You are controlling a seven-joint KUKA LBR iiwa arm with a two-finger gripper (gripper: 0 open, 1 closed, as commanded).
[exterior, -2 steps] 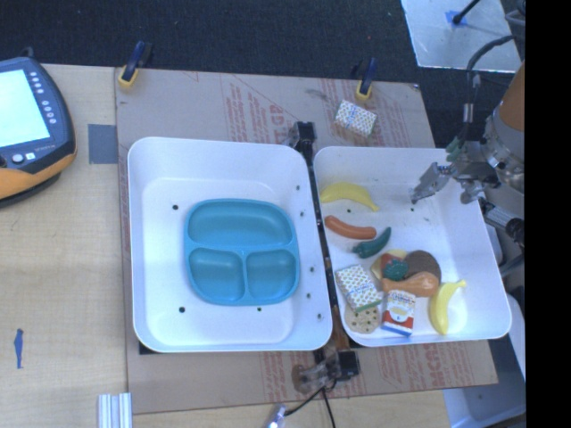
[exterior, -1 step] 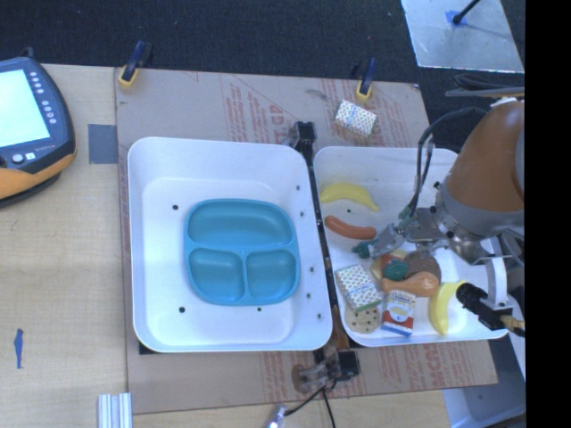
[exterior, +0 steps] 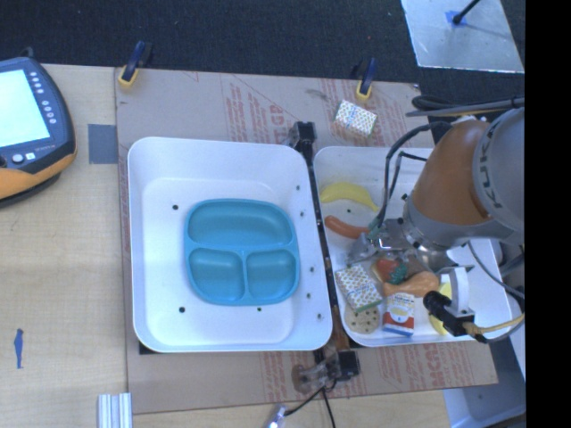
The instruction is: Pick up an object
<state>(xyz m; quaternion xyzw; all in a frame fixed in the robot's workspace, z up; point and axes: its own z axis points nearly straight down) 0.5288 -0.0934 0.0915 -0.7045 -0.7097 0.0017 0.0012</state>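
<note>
Fig. Pick targets lie in the right bin (exterior: 332, 163): red sausage-like piece (exterior: 343, 227), yellow banana shape (exterior: 350, 193), checkered block (exterior: 359, 284), small carton (exterior: 401, 313), orange item (exterior: 412, 284), all crowded w/ some touching. My claw (exterior: 382, 244) sits low over the pile just beside the sausage piece; can't tell if it's apart or together, nothing visibly clamped. To do this well, I'd judge: commit to one item at the pile's edge, descend straight, avoid nudging neighbours. Left bin (exterior: 143, 239) holds blue divided tray (exterior: 241, 250); a second checkered block (exterior: 355, 118) rests on the surface beyond
</note>
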